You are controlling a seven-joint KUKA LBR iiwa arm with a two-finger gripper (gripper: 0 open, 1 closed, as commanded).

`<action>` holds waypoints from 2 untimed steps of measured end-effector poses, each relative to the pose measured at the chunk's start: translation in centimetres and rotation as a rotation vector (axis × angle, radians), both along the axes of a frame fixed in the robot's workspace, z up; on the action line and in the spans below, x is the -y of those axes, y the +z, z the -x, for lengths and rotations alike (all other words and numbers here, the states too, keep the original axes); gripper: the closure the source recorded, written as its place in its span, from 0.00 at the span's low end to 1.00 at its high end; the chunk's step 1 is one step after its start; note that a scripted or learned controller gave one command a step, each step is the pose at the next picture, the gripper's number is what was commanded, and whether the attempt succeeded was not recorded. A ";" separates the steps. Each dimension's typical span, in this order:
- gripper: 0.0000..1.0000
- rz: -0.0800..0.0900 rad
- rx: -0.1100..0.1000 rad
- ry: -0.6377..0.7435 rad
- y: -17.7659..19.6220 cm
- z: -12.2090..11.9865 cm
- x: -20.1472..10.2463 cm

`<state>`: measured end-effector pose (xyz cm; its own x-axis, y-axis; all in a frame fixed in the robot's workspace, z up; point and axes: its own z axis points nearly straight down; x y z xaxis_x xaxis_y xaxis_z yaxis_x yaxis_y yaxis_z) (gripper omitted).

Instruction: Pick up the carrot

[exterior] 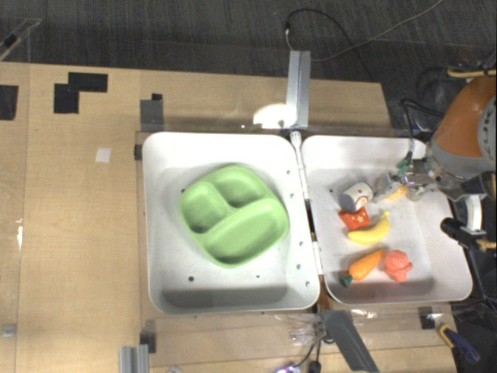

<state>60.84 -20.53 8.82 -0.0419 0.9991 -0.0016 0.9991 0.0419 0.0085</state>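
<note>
Plainly orange carrot [365, 265], tapered, dark-tipped

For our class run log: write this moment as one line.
hand: right bin, far edge | carrot: near edge, beside banana | grasp: not yet

**Pale wood desk, dark floor beyond**

A light wooden desk [70, 231] fills most of the view, marked with black squares [78, 90] near its far left. Past its far edge lies dark carpeted floor [155, 14], crossed by a thin black cable [365, 41]. A grey metal post [299, 92] stands upright mid-desk.
</note>
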 end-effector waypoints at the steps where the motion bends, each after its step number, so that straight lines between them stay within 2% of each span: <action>1: 0.00 -0.004 -0.020 0.255 -0.1 -5.9 -0.2; 2: 0.00 0.004 0.000 0.291 0.1 0.0 0.1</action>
<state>60.85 -20.60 8.89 -0.3268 0.9451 -0.0055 0.9451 0.3268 0.0082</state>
